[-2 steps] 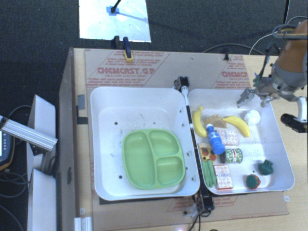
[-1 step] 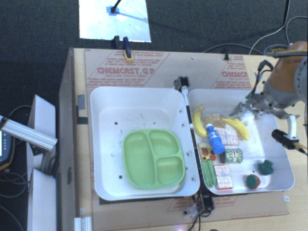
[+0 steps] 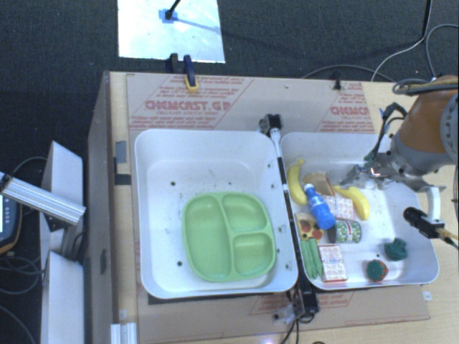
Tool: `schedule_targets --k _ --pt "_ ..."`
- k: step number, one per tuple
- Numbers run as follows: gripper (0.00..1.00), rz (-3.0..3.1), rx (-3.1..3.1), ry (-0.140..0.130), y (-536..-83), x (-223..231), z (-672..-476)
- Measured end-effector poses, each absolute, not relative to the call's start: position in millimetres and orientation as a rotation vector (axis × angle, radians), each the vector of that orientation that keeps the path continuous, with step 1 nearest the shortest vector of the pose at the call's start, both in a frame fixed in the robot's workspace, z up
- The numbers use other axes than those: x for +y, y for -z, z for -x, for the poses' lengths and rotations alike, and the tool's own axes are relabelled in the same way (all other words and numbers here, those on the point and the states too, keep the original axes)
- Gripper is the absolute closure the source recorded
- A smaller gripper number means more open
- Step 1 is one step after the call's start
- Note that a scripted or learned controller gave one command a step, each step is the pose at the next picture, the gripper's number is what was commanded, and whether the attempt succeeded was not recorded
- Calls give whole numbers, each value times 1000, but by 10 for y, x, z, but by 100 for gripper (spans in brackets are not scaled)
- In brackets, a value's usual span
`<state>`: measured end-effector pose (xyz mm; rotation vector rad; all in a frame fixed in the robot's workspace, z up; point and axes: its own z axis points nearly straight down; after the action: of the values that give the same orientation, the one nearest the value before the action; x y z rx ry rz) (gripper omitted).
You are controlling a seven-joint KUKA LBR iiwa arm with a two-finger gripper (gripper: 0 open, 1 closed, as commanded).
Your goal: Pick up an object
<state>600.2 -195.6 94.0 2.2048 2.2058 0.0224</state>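
Two shallow white plastic bins sit side by side on the counter, and the grey arm's fingers (image 3: pixel 367 169) hover low over the right-hand bin (image 3: pixel 423 267), though whether they're open or closed I honestly can't tell from this angle. Closest grab looks like the small yellow banana (image 3: pixel 356 197), lying just below and slightly left of the fingers with its long axis slanting down to the right, so I'd guess a short drop does it.
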Motion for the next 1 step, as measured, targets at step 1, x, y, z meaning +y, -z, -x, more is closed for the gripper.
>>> schedule_targets --k 1 --pt "0 -2220 2220 -2 -847 -1830 -5591"
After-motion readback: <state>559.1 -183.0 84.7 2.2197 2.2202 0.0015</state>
